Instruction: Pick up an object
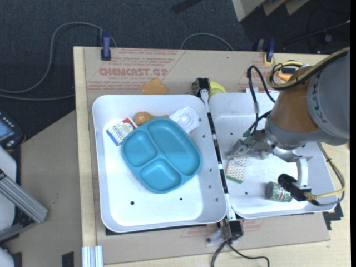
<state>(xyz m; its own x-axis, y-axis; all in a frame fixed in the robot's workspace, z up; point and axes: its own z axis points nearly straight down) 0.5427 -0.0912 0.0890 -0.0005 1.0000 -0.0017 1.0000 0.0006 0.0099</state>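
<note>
On the bench (83, 149), a board-topped surface with red lettering printed along its far edge, two shallow white bins sit side by side, joined by a dark hinge-like strip down the middle. Reaching in from the right, the grey arm (328, 99) with its orange band hangs over the right bin (250, 204), hiding much of that bin's far half. The left bin (144, 210) is the fuller one: a blue divided tray (161, 154) with three compartments lies tilted across its middle. Tucked against the tray's far edge are a white plastic piece (185, 117), a small orange object (143, 117) and, to the left, a small white packet with blue and red print (119, 131), which touches the tray's rim.

Down in the right bin, the gripper (245, 144) sits low near the bin's left wall, just above a flat patterned item with small red and green marks (236, 168); nothing shows between its fingers, and whether they are spread or pressed together cannot be made out. Near the bin's front right lies a small greenish bottle-like object (277, 191) on its side, close to a black cable fitting. Behind the bins, on the board, rest an orange lump (154, 86) and a yellow rounded object (216, 88).
</note>
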